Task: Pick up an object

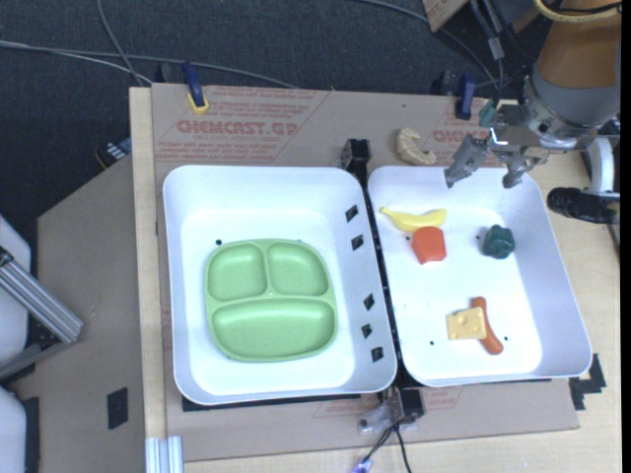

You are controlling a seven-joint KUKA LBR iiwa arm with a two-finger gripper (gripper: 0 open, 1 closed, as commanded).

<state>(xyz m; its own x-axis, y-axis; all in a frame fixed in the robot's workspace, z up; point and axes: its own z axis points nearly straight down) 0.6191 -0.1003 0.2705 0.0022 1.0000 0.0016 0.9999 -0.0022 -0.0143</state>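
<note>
Below my wrist, a cardboard-topped bench [256, 126] on dark carpet bears two glossy white bins. My gripper [488, 173] hangs spread wide with nothing in it over the right bin [552, 274]'s far edge. Inside lie a yellow banana [412, 217], orange block [429, 246], teal lump [497, 241] and yellow wedge [465, 323]. A green sectioned plate [270, 299] fills the left bin [187, 225].

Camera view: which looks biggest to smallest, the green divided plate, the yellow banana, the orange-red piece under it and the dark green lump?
1. Green divided plate
2. Yellow banana
3. Orange-red piece and dark green lump: too alike to rank.
</note>
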